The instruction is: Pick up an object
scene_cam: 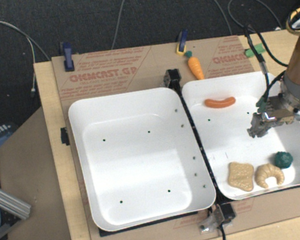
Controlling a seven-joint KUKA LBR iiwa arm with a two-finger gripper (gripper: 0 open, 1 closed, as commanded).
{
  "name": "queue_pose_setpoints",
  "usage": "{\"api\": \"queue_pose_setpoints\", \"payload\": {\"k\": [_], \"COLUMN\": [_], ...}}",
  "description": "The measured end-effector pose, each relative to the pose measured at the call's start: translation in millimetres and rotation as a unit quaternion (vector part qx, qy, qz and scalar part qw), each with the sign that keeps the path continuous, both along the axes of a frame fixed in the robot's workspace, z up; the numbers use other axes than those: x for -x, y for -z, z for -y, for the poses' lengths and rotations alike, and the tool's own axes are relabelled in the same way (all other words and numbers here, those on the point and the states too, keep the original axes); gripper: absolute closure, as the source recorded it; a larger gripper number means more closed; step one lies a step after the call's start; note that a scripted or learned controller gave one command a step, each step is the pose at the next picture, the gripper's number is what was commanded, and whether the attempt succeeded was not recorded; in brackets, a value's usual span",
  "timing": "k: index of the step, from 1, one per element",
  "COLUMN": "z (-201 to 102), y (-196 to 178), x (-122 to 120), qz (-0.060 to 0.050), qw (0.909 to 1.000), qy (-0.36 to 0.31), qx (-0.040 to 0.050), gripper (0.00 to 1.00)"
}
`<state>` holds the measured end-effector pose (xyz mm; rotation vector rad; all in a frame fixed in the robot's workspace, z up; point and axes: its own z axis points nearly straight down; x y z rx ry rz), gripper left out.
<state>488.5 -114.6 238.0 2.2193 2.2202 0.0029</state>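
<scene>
White left bin (148,213) holds nothing; right bin (225,158) carries a sausage (219,102), cracker (241,176), croissant (269,175) and green ball (283,159). Jaws (258,126) hover mid-right; whether parted or grasping, I cannot tell. Risk: descending here, they'd likely meet bare plastic, well apart from everything. Carrot (195,68) lies on the desk.

Gripper (256,129) above right bin (223,150)

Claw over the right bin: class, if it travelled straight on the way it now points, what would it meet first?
The claw points left and downward, so it would probably meet the bare floor of the right bin first. Depth is unclear from this slanted view.
</scene>
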Motion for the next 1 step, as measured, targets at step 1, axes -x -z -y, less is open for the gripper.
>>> {"api": "queue_pose_setpoints", "payload": {"k": [1], "z": [-42.9], "y": [-2.2], "x": [-6.4], "qz": [-0.001], "qw": [1.0000], "qy": [-0.002], "qx": [-0.0007], "gripper": [1.00]}}
